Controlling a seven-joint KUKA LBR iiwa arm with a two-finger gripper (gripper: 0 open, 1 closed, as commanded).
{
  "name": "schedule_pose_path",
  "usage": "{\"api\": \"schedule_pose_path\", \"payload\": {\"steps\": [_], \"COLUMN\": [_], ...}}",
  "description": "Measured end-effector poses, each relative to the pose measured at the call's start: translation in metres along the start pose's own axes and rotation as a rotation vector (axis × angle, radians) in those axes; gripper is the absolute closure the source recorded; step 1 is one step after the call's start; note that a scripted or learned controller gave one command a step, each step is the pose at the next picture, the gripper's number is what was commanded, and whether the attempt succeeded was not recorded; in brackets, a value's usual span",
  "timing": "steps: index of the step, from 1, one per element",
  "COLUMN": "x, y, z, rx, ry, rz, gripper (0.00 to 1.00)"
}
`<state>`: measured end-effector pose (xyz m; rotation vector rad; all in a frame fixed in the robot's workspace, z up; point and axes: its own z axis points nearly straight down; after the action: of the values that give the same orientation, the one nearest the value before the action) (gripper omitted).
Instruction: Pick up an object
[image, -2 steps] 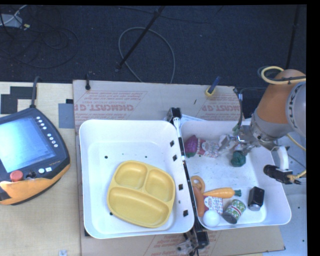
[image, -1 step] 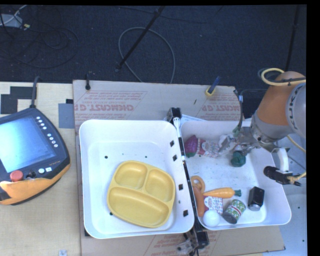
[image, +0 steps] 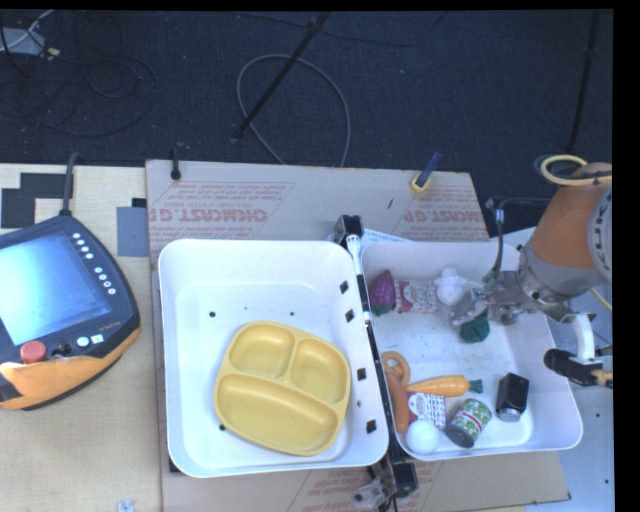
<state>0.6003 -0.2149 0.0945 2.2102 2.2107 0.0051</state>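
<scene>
two bins side by side on the bench (image: 100, 430). left bin (image: 190, 300) holding a divided plate (image: 283, 386) toward its near side. right bin (image: 560, 425) crowded: toy carrot (image: 437, 386) near the middle, can (image: 468, 421) just in front of it, egg (image: 423, 436) left of the can, small box (image: 512, 396) to the can's right. gripper (image: 478, 318) down in the far part of the right bin. teach pendant (image: 55, 305) sitting well left of both bins.
</scene>
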Motion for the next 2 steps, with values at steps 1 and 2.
{"api": "schedule_pose_path", "payload": {"steps": [1,2], "x": [0.003,0.039], "y": [-0.004,-0.042], "z": [-0.005,-0.061], "rx": [0.015,0.015], "ry": [0.011,0.011], "rz": [0.003,-0.002], "gripper": [1.00,1.00]}}
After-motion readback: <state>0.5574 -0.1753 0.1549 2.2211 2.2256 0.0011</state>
